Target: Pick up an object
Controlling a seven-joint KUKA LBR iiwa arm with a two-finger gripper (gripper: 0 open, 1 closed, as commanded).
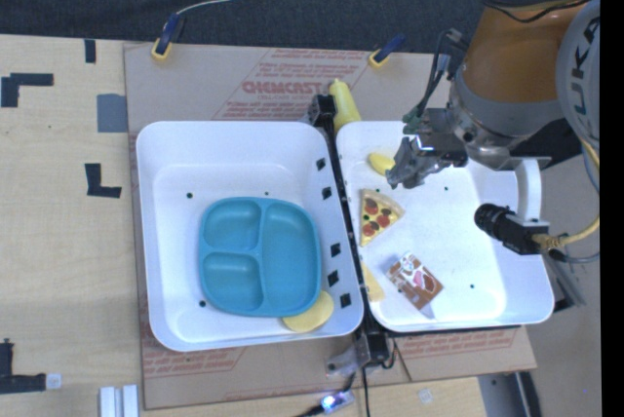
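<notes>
My gripper [403,168] hangs over the back left part of the right bin [487,303], its dark fingers pointing down. Just left of it a small yellow piece [378,161] lies on the bin floor, partly hidden by the fingers. A pizza slice toy [377,215] lies a little nearer the front, below the gripper. A small brown and white packet [415,280] rests toward the front of the same bin. Nothing shows between the fingers.
The left bin [175,162] holds a blue divided plate [260,255] with a yellow piece [310,316] tucked under its front edge. A yellow object [342,101] sits on the divider at the back. A black cylinder [504,226] on the arm overhangs the right bin.
</notes>
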